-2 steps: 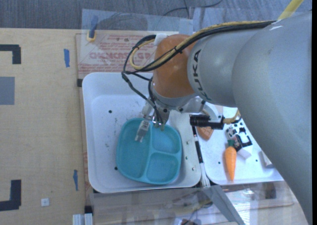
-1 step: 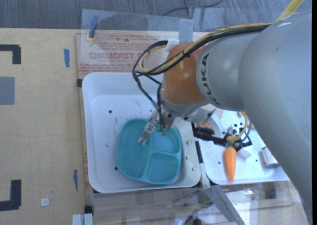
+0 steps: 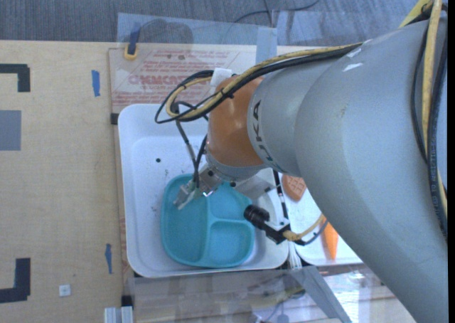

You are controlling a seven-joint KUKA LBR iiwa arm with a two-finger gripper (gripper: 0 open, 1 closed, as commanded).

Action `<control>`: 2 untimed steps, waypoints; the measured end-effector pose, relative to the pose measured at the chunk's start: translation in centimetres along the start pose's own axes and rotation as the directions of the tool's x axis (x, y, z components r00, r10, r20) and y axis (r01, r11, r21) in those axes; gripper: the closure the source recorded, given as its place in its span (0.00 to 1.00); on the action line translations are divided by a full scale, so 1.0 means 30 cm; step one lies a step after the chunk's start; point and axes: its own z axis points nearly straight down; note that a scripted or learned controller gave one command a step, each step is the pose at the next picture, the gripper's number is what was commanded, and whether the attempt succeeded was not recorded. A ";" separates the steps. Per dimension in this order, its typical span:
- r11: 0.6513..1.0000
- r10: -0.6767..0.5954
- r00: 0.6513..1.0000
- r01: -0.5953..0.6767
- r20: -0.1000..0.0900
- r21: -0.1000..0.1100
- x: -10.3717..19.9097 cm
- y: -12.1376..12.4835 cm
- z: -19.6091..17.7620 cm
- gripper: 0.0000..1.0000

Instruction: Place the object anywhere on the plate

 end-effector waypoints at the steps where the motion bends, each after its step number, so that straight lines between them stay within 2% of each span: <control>1: 1.000 0.001 1.000 0.000 0.016 -0.025 -0.019 0.024 -0.050 1.00; 2: 1.000 0.004 1.000 -0.004 -0.015 0.028 -0.079 -0.252 -0.180 1.00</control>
